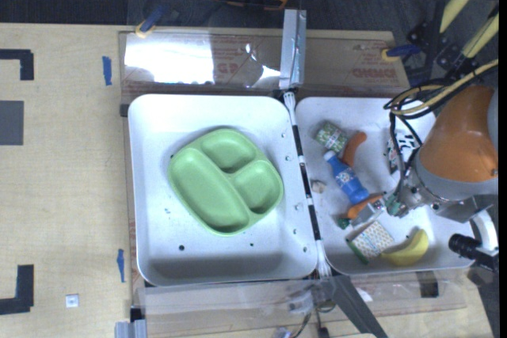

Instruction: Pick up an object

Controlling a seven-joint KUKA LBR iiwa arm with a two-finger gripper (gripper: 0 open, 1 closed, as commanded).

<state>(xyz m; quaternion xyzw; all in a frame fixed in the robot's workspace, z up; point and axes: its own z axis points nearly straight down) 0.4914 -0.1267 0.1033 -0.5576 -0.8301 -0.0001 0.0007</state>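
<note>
Two white bins side by side on the bench [55, 170].

In the left bin [142, 115] – a green plate [226, 182] with three hollows, lying flat in the middle, tilted a bit toward the near left corner.

In the right bin [372, 111] – lots of small things. Near the far left corner, a little can [331, 137] with a green label, lying on its side. Just beside it, toward the right, an orange thing [356, 145], long and bent. In the middle, a blue bottle [346, 180] lying down, cap end toward the can. By the left edge, a tiny pale thing [318, 187], too small to tell what. Near the front edge, a yellow banana [408, 245], and touching its left end a flat checked packet [372, 237]. Between the bottle and the packet, a small orange and green thing [360, 211].

Reaching in over the right edge, the grey arm [459, 146] with its big orange band. Down low at its end, the gripper [394, 203], just beside the small orange and green thing, above the banana. Open or closed – cannot tell from up here. Nothing seen held in it.
</note>
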